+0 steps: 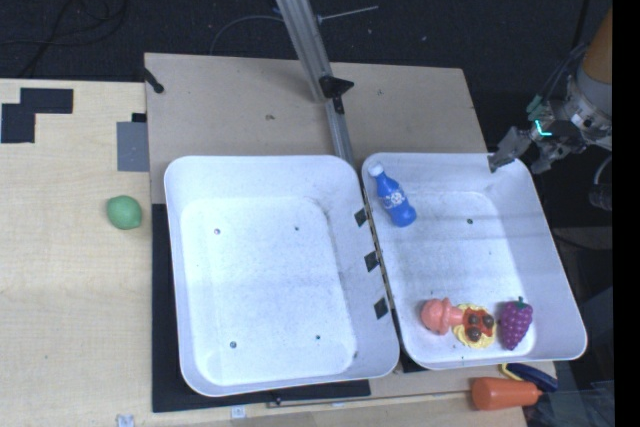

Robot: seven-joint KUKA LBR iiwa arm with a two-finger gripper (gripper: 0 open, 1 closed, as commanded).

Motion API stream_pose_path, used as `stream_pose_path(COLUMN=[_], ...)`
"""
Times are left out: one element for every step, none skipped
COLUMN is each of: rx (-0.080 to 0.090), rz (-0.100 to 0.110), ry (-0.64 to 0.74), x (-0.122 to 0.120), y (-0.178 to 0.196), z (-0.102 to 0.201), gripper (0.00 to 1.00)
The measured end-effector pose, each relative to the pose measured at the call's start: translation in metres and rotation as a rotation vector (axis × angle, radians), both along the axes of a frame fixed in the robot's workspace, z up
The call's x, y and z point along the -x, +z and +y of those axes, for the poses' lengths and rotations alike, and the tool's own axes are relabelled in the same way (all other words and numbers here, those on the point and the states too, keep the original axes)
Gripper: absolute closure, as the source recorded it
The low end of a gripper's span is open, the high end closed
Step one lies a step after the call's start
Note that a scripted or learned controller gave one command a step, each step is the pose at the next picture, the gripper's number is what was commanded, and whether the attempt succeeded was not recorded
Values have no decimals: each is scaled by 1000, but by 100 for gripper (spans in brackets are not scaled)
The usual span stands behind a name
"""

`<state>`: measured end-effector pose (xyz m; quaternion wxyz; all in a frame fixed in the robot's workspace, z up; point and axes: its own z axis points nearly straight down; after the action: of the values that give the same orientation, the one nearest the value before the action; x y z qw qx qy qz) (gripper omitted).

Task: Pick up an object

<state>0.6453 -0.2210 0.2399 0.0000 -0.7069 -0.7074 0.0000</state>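
Near the right edge of the camera view, the hand [518,147] hung just past the upper right corner of the right bin [470,250]. It was small and dark there, and I could not tell its state or whether it had hold of anything.

Largest of the things was the table [70,295], pale wood with dark patches at its upper left, carrying a tan board [250,105] under the two bins. The left bin [265,275] lay on the board, touching the right bin along a seam marked with black clips [372,261]. A grey metal rail [305,35] ran at a slant from the top of the view down to that seam.

Inside the right bin, a blue bottle [393,198] with a white cap lay tilted near the upper left corner, well apart from the hand. Along the bin's lower wall sat a row of toys: a pink one [437,315], a yellow one with red and dark marks [474,326] touching it, and a purple bunch of grapes [515,322] just beside that.

Outside the bins, an orange carrot-like toy [503,393] lay below the right bin, and a green ball [125,212] rested on the table, left of the left bin.
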Motion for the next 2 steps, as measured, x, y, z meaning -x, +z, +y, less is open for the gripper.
stream_pose_path(rx=[0,-1], rz=[0,4], ry=[0,-1], x=[0,1], y=[0,-53], z=[0,10], gripper=[0,0])
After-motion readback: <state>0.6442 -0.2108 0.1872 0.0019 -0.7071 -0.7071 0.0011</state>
